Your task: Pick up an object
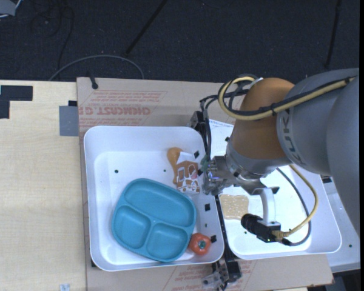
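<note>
My arm (303, 126) enters from the right of the frame, orange band over the divide between the two white bins. My gripper (207, 179) sits at the left bin's (97, 162) right wall, mid-frame; I cannot tell its state. Just left of it lies a small printed packet (187, 176) with an orange-brown piece (173, 156) above. A blue divided plate (153, 218) occupies the lower left bin, a red tomato-like object (199, 244) touching its lower right edge. A tan slice (233, 205) lies in the right bin (327, 235).
</note>
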{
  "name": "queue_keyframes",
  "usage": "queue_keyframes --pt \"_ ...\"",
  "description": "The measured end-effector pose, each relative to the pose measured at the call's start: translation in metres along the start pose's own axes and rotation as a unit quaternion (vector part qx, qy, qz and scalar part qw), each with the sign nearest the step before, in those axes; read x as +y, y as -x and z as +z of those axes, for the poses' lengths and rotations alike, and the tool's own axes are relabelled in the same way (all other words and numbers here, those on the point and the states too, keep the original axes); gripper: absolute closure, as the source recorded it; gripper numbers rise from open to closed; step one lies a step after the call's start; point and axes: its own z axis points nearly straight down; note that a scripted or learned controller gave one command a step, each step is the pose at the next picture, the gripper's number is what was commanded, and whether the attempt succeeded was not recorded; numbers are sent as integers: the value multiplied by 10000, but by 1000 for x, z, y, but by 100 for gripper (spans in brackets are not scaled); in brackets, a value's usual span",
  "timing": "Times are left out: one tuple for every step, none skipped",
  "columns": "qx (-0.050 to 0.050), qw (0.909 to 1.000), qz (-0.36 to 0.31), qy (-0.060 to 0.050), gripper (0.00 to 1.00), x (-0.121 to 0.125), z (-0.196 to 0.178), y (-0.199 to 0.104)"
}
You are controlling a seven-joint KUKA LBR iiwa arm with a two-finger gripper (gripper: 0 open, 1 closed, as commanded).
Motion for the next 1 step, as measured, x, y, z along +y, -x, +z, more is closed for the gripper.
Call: queue_keyframes --pt "-3 10000 -8 18 100 -3 -15 -51"
